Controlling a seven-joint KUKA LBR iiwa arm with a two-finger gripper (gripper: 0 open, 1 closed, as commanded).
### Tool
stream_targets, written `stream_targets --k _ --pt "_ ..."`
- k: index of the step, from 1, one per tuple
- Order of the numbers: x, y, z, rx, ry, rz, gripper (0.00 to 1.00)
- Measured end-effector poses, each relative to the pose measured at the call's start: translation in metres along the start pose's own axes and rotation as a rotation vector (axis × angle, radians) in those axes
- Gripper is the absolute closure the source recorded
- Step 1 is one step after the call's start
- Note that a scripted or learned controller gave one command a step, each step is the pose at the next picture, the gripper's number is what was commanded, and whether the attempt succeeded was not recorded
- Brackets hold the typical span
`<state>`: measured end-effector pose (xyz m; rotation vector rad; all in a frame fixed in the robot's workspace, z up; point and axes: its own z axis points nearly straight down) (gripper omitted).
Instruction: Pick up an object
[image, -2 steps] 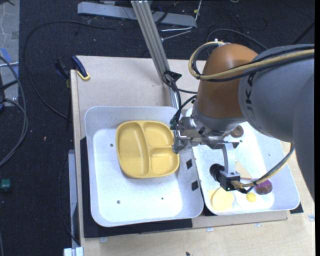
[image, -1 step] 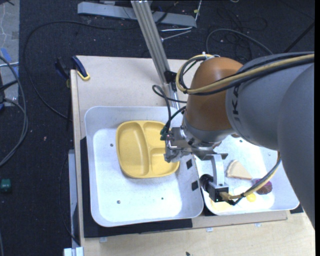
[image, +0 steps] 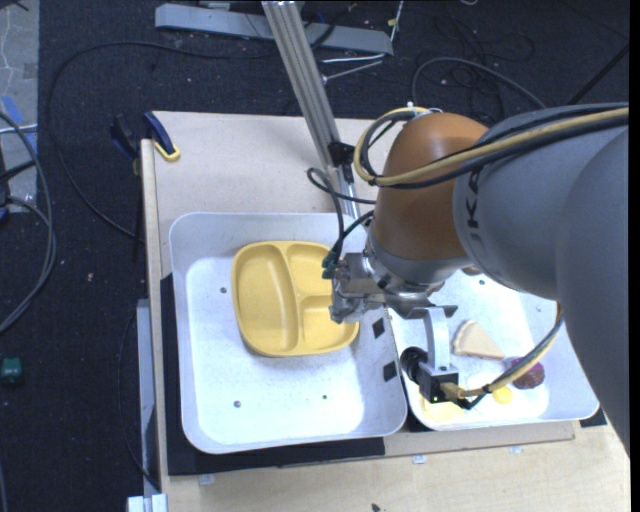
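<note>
Arm's orange-banded wrist and grey body (image: 470, 200) cover much of right white plastic bin (image: 575, 405); most of its floor hidden. Visible there: pale yellow wedge-shaped piece (image: 478, 342), small dark reddish item (image: 530, 375), partly behind a yellow cable, and a small yellow bit (image: 502, 395); neither can be identified.

Two-finger gripper (image: 345, 295) sits at 3 o'clock edge of yellow divided plastic tray (image: 290, 298), over the tray's right rim. Whether it is spread or closed, or touching the rim: cannot tell, wrist hardware blocks it.

Tray lies in left white plastic bin (image: 270, 400), upper centre, toward 12 o'clock.
</note>
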<state>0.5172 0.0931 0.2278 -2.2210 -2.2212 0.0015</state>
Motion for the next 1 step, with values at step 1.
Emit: stream_targets --k 1 --pt "0.0000 0.0000 0.0000 0.000 0.000 0.000 0.00"
